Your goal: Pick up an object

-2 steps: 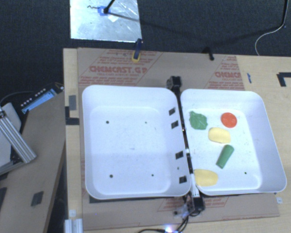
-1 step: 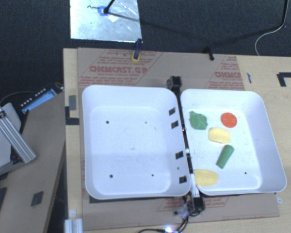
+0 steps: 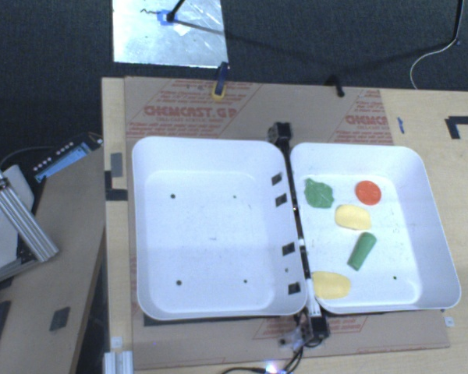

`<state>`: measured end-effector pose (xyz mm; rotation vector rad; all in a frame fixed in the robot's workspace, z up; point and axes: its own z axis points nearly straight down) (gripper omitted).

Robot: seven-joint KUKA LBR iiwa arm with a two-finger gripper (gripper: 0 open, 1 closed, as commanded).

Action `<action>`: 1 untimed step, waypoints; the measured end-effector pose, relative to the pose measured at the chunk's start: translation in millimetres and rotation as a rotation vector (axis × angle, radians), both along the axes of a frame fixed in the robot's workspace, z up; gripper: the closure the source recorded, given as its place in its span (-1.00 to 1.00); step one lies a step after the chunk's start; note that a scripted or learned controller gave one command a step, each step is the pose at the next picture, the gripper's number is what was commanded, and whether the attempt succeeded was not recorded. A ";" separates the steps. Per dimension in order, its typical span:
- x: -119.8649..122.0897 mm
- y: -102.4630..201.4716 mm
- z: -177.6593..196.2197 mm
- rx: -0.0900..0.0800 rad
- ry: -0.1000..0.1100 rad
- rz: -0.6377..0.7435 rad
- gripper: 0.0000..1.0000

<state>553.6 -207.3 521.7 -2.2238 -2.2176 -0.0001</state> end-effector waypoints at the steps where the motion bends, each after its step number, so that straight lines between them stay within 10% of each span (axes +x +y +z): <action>1: 61.9 1.7 14.5 -0.004 -0.008 0.009 1.00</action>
